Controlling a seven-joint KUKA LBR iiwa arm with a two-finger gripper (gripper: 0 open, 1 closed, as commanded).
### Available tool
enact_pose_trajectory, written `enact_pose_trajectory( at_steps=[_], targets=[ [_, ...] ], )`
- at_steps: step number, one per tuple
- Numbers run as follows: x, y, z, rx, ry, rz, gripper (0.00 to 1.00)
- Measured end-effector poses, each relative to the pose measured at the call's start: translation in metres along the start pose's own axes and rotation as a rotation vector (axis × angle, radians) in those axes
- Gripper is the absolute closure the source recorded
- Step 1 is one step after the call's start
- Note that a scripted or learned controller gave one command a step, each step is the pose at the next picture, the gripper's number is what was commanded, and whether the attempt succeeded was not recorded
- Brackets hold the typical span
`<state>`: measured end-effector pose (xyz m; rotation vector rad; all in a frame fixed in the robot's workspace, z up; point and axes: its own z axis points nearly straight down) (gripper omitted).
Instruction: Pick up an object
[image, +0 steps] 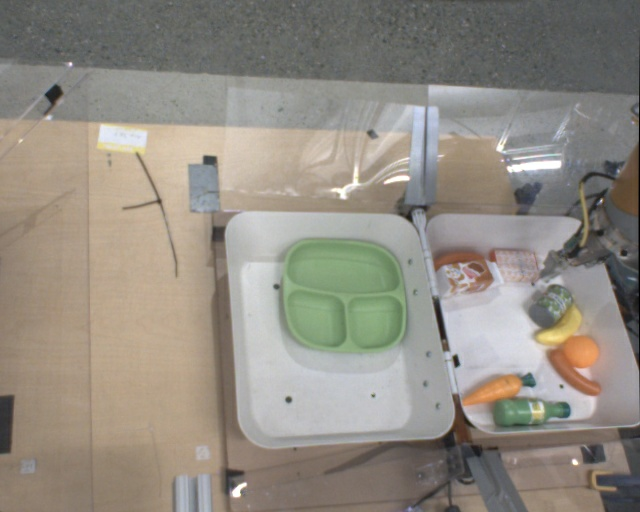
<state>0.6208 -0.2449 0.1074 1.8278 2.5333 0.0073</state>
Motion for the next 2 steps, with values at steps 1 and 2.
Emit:
enact_pose_trajectory(
  at_steps=[1, 2],
  targets=[
    [0.000, 0.000, 0.000, 0.000, 0.000, 0.000, 0.00],
    [0.031, -0.017, 0.014, 0.009, 0.007, -0.033, 0.00]
  ],
)
